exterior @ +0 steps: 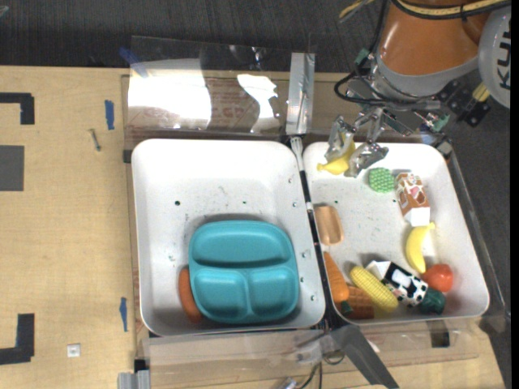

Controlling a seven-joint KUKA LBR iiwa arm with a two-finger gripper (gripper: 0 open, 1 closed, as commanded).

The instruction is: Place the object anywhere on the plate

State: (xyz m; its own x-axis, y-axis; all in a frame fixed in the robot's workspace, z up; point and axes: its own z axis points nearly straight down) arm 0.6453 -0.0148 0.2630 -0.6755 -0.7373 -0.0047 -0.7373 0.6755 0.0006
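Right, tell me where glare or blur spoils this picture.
Camera view: strong glare whitens the clear panel behind the left bin; the arm's orange band is soft, cropped at the top; the gripper and the yellow toy at it smear together; the plate is sharp, evenly lit.

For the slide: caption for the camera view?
Gripper shut on a yellow toy over the right bin; teal plate in the left bin.
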